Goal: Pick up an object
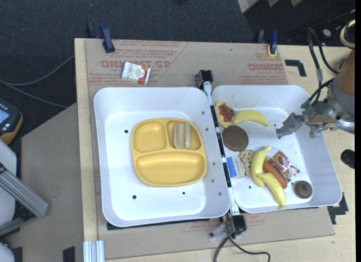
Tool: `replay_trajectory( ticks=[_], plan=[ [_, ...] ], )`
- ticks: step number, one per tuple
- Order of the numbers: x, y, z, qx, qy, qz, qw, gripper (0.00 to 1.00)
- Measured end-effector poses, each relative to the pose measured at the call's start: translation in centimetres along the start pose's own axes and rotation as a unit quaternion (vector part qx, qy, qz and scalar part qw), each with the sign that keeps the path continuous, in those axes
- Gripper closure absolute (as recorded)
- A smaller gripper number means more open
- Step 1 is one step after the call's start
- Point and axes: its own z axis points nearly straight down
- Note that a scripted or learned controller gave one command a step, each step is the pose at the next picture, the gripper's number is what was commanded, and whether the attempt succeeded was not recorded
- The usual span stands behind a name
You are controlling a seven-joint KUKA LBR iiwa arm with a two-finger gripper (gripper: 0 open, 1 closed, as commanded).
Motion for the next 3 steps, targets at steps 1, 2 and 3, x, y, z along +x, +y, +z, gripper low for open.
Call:
replay_trajectory(
  ticks=[1,2,3],
  plan=[
    [3.6,-0.3,11.3,-0.012,-0.004,0.000,0.9999,0.00],
    [6.0,-0.1,12.3,-0.026,-0.010,-0.001,0.9996,0.00],
    [6.4,-1.7,13.6,-0.002,-0.001,0.000,1.0000,0.00]
  ],
)
